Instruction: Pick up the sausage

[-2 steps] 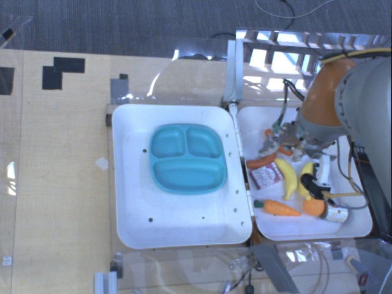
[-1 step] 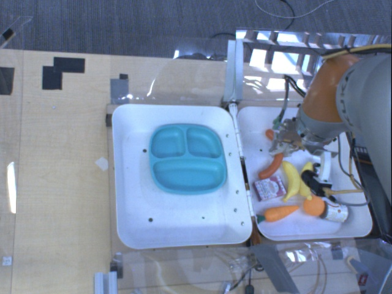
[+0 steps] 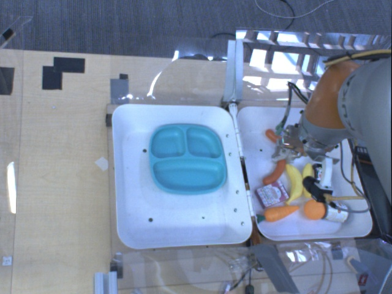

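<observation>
While the blue divided plate [image 3: 187,159] sits in the middle of the left bin [image 3: 131,182] on the worktop [image 3: 55,182], the right bin [image 3: 254,127] holds the food. The sausage [image 3: 274,173] lies tilted toward that bin's 9 o'clock side, a red-and-white packet [image 3: 272,194] and a carrot [image 3: 280,213] at its 6 o'clock, a banana [image 3: 295,183] just beside it at 3 o'clock. The gripper [image 3: 288,147] hangs just above the sausage's upper end, at its 1 o'clock; whether it is open or closed I cannot tell.

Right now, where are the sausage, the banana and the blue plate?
sausage [image 3: 274,173], camera view, middle of its length.
banana [image 3: 295,182], camera view, middle of its curve.
blue plate [image 3: 187,179], camera view, large lower compartment.
</observation>
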`<state>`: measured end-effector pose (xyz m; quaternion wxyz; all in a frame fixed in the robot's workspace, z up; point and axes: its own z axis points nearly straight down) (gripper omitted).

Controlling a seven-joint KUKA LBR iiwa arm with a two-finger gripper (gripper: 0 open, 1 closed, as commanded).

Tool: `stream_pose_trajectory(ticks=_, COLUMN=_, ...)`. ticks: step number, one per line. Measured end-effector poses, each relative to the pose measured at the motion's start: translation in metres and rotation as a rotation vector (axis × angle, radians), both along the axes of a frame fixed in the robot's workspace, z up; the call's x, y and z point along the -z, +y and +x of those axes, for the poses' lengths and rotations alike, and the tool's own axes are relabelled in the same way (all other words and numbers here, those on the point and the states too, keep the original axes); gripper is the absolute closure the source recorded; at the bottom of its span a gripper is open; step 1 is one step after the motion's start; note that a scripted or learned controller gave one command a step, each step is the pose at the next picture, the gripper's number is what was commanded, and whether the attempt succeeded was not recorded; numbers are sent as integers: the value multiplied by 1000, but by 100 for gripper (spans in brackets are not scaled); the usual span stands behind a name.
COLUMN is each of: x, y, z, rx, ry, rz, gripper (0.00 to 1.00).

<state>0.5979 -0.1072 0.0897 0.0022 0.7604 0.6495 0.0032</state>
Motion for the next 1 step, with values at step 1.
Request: stream_pose_trajectory(ticks=1, x=-97, y=90, z=-13, rx=32, ry=1, rz=0, gripper=100)
